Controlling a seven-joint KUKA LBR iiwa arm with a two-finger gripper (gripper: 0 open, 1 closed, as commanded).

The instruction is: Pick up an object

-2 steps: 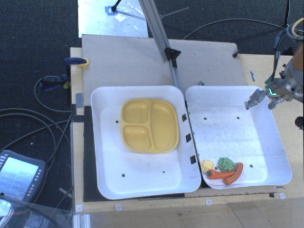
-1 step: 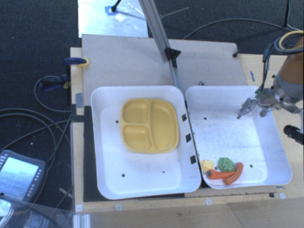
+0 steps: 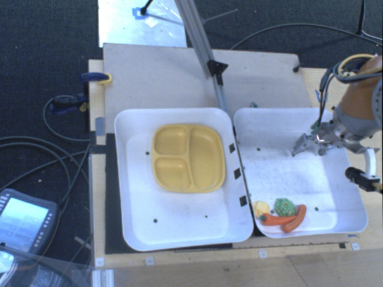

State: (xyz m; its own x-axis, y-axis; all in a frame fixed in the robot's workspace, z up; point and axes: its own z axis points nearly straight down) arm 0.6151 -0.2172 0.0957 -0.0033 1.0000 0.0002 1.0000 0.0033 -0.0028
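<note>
Two white bins (image 3: 179,235) (image 3: 335,226), one yellow divided plate (image 3: 189,158), one green broccoli toy (image 3: 285,207), one sausage (image 3: 295,218), one carrot (image 3: 274,219), one yellow food piece (image 3: 261,208).

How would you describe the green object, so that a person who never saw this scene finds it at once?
Look at the right white bin, at its near edge. A small cluster of toy food lies there; the broccoli sits in its middle. It alone is green and bumpy, between a yellow piece and a red sausage.

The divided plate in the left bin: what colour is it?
Pale yellow, the divided plate shows plainly in the camera view.
</note>
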